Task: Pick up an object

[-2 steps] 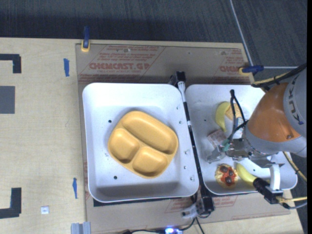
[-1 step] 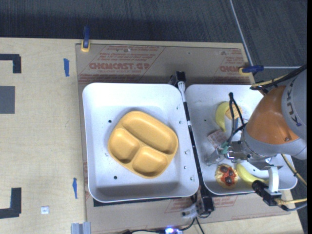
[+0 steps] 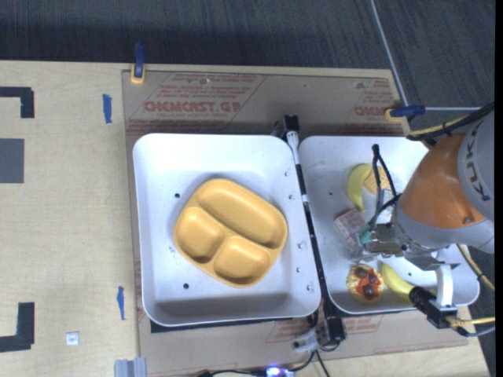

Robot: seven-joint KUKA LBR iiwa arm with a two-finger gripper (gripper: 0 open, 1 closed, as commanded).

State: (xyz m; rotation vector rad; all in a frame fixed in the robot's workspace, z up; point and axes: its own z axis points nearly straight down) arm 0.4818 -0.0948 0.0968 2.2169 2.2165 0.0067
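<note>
on your left the bench (image 3: 63, 210) is bare board with a few dark and blue tape marks, probably placement guides. next comes the left bin (image 3: 153, 159), and in it a yellow divided tray (image 3: 229, 230) lies flat and slightly turned, taking up most of the floor; nothing is near it, so it looks parked rather than in play. a black divider (image 3: 302, 203) runs between the two bins where their rims meet.

move on to the right bin (image 3: 326, 163), where the loose pieces are bunched toward the near side, which is likely why the arm works there. you have a pale yellow piece (image 3: 361, 185) toward the back, a clear crinkly wrapper (image 3: 349, 225) just beside the arm's lower end, a small red and yellow item (image 3: 365, 282) near the front rim, and a banana (image 3: 395, 281) touching or almost touching that item.

the arm (image 3: 448, 195) leans in from the right, its orange band over the bin, and the gripper (image 3: 379, 240) sits low among these pieces, between wrapper and banana. you can't tell from this angle whether it is released or clenched, nor whether anything is in its grasp, so treat the pick as not yet shown
</note>
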